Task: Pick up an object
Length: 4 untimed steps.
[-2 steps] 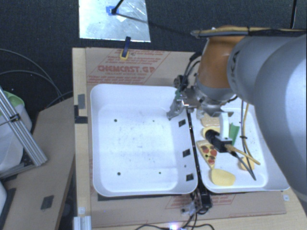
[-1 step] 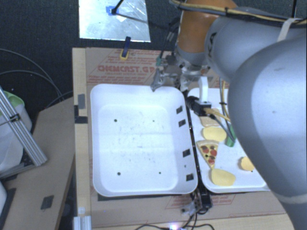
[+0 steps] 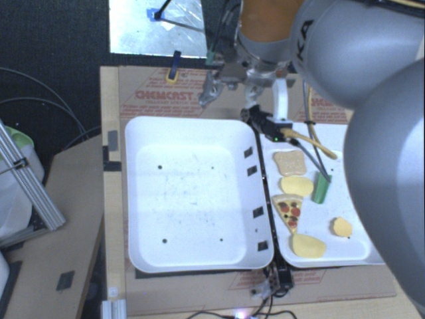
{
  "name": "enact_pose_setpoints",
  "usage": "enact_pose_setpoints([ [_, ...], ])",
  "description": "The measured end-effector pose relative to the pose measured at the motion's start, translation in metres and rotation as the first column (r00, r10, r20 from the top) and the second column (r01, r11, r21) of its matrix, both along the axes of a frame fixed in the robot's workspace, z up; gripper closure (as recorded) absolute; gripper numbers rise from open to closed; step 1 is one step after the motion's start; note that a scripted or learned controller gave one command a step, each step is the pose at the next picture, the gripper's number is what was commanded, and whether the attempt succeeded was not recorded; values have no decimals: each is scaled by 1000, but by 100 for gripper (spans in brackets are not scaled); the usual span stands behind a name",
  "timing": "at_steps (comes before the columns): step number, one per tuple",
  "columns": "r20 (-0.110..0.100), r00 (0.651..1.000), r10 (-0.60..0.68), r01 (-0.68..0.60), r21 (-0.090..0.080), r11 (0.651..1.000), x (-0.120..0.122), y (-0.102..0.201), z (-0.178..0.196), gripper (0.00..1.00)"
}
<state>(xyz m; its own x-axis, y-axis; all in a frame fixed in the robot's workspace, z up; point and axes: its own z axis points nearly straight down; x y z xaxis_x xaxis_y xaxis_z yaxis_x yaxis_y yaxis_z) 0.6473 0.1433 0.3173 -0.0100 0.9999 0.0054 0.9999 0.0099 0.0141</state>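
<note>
My gripper (image 3: 230,96) hangs over the cardboard just behind the back rim of the left bin (image 3: 133,178), open, with nothing between its fingers. The right bin (image 3: 355,248) holds the objects. A tan toast slice (image 3: 289,162) lies at the back, a pale yellow piece (image 3: 297,186) in front of it, then a pizza slice (image 3: 288,211) and another yellow piece (image 3: 309,246) at the front. A green cylinder (image 3: 321,189) stands right of them and a small yellow lump (image 3: 342,227) lies nearer the front right. The arm hides the bin's far right.
The big grey arm (image 3: 372,78) covers the upper right. The black divider (image 3: 265,191) runs between the two bins. A shiny metal plate (image 3: 156,15) lies behind the bench, and a metal frame (image 3: 26,185) stands at the left.
</note>
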Motion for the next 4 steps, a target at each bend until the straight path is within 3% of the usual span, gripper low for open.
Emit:
enact_pose_setpoints([
  [1, -24, 1000, -8, 8, -6, 1000, -65, 8, -83, 0],
  [2, -18, 1000, -12, 12, -8, 1000, -29, -29, -208, 0],
  [3, -9, 1000, 0, 0, -4, 1000, 11, 56, -234, 0],
  [4, -10, 1000, -3, 3, -2, 1000, 22, 94, -232, 0],
])
